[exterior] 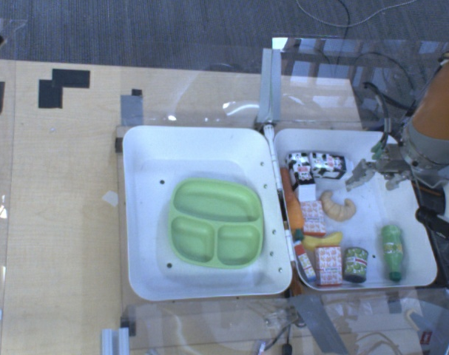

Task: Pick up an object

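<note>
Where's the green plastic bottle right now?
The green plastic bottle lies in the right white bin, near its front right corner, just right of the small dark green-labelled can.

A divided plate (215, 222) lay in the left bin (135, 198). In the right bin (424, 268), a croissant (338, 206) sat behind a can (355, 264), with a bottle (392, 251) to the can's right.
</note>
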`<state>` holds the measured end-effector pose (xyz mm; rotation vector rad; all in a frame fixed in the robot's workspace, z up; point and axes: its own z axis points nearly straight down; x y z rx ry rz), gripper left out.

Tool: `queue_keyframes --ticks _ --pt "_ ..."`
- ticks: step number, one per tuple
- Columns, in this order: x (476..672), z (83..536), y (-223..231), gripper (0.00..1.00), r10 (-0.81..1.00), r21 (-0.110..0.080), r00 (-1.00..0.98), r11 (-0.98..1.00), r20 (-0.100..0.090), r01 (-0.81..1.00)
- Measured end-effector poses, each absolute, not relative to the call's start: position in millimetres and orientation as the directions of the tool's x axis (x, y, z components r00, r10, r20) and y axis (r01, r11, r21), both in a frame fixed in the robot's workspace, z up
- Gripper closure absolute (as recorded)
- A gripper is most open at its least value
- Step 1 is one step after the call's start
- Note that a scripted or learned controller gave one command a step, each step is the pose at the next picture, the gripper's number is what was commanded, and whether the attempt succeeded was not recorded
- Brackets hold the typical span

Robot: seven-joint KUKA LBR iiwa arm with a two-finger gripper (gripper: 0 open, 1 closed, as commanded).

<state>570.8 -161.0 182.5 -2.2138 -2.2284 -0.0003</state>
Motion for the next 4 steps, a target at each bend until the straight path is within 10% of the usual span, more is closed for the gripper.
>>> queue_keyframes --ticks 1,2,3,4 --pt "615.4 106.4 -125.0 0.0 0.996 0.005 -0.089 0.089 -0.003 0.996" --pt "657.5 87.7 -132.9 0.0 0.997 -0.063 -0.082 0.083 0.012 0.995" --pt "658.5 96.7 -133.1 1.0 0.996 -0.064 -0.089 0.09 0.01 0.994" --pt "658.5 96.6 -133.3 0.0 0.996 -0.063 -0.091 0.091 0.009 0.994"
